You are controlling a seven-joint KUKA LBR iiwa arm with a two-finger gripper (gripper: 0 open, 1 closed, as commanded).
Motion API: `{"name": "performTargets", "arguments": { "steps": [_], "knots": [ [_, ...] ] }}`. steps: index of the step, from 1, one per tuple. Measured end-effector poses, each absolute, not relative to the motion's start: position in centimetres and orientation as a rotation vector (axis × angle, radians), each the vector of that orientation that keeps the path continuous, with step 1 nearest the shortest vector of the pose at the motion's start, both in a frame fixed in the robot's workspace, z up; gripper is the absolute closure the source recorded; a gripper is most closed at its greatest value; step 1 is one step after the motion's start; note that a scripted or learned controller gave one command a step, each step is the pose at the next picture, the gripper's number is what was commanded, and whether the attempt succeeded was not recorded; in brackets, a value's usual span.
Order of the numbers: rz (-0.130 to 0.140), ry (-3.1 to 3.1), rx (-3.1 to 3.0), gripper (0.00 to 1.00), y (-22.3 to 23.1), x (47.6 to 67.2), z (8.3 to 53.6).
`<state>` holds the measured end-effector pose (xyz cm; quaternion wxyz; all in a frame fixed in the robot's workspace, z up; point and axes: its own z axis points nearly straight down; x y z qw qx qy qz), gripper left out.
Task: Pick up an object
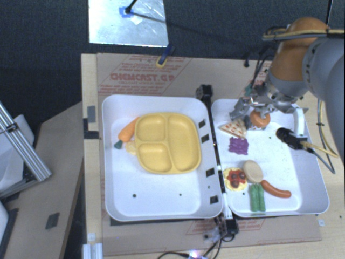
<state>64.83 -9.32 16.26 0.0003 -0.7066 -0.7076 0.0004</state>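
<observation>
My gripper [252, 111] hangs low over the back of the right bin [310, 169], on the grey arm with the orange band [295, 50]. An orange round object [261, 120] lies right under it, partly covered by it. A pizza slice [234, 128] lies just left of the gripper, touching or nearly touching it. In front of that sits a purple bunch of grapes [238, 145]. Nearer the front lie a small round pizza with red toppings [234, 179], a tan bun [253, 171], a red-orange sausage [276, 189] and green beans [257, 197].
The left bin [116, 198] holds a yellow divided plate [166, 142] with a carrot [126, 130] at its left edge. A black divider [214, 150] runs between the two bins. A shiny square sheet [128, 14] lies beyond the bench.
</observation>
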Motion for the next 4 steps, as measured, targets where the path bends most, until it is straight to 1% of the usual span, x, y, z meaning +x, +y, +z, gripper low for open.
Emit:
{"name": "performTargets", "arguments": {
  "steps": [1,2,3,4],
  "knots": [
    [-0.009,-2.232,-2.222,0.00,-9.8,64.7,13.9],
    [-0.008,-2.229,-2.225,0.00,-9.8,64.6,13.6],
    [-0.011,-2.234,-2.226,1.00,-9.9,64.8,14.6],
    [-0.006,-2.229,-2.219,1.00,-9.2,64.1,19.8]
  ]
}}
